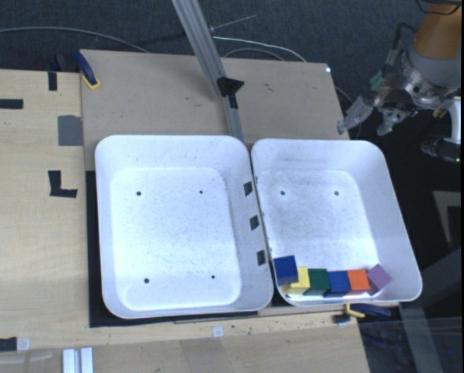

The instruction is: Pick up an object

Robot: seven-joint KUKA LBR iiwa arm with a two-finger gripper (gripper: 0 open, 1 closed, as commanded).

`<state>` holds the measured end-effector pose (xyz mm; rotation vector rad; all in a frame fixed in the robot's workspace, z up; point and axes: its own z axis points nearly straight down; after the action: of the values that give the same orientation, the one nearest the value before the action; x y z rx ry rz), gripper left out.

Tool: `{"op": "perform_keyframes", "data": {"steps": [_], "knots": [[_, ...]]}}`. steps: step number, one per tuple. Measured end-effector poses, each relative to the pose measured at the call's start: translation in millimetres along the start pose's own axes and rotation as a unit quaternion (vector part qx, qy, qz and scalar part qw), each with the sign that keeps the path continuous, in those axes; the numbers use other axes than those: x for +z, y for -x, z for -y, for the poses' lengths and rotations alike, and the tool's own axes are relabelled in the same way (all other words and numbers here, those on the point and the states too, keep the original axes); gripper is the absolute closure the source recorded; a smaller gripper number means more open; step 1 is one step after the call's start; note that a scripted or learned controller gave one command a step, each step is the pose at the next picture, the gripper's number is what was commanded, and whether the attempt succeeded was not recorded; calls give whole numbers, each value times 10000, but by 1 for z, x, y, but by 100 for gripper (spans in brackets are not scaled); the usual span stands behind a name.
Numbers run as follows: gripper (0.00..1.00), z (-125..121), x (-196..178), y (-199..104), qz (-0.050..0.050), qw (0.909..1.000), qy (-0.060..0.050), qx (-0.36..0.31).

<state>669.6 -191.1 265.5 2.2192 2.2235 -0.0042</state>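
I find no legible text, label, brand, number or sign anywhere in my view. The black tape pieces (58,183) on the bench (29,231) form plain shapes, not characters. The small dark tabs (254,221) along the rim between the two bins (247,208) carry nothing I can read. The blocks (329,280) show bare coloured faces.

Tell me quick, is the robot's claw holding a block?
End effector: open, holding nothing, up beyond the right bin's far corner.
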Motion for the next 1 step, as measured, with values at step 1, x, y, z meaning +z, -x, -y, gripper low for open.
{"op": "perform_keyframes", "data": {"steps": [1], "knots": [[0,95,-104,-59,-14,10000,37,-13]]}}
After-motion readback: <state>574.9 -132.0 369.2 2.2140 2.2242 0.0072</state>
